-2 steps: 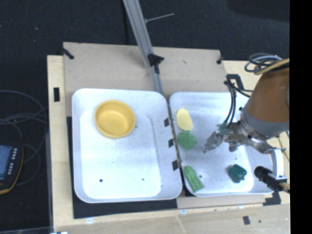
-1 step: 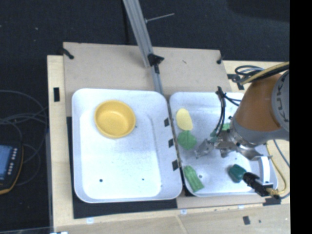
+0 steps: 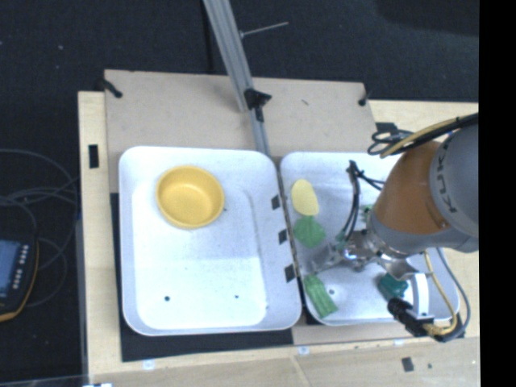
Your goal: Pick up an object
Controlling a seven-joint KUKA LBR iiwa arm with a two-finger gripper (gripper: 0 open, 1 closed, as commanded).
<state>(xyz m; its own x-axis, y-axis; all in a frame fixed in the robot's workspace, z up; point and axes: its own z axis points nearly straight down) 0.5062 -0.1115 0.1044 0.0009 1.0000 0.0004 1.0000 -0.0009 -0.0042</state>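
A yellow bowl (image 3: 190,197) sits in the left bin (image 3: 201,297), toward its back left. In the right bin (image 3: 322,172) lie a pale yellow piece (image 3: 304,197), a green round piece (image 3: 310,232) just in front of it, and a green flat block (image 3: 320,296) by the front left corner. A teal object (image 3: 393,284) lies at the bin's front right. My gripper (image 3: 343,256) hangs low over the right bin's middle, right of the green round piece, under the orange band of the arm (image 3: 411,196).
A grey metal rail (image 3: 234,55) runs from the top down to the divide between the bins. Cables loop around the arm's wrist at the right bin's front right. The bench's tan board surrounds both bins.
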